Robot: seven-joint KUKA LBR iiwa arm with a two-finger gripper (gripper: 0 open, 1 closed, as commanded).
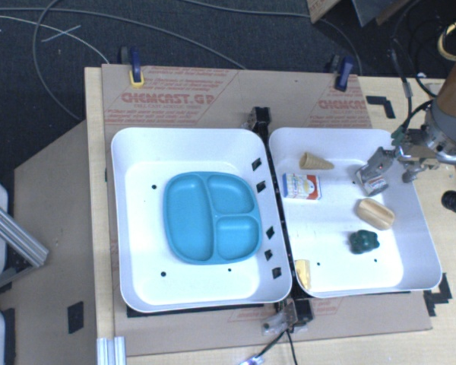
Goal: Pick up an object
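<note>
The right bin holds a tan cone-shaped piece, a small white and red packet, a beige bread-like block, a dark green lump and a yellow piece at its near left corner. My gripper hangs over the upper right part of this bin, just above the beige block and apart from it. Nothing shows between its metal fingers.
The left bin carries a blue divided plate. Black clips line the wall between the bins. Blue clamps hold the cardboard base at the back. Cables run across the dark floor behind.
</note>
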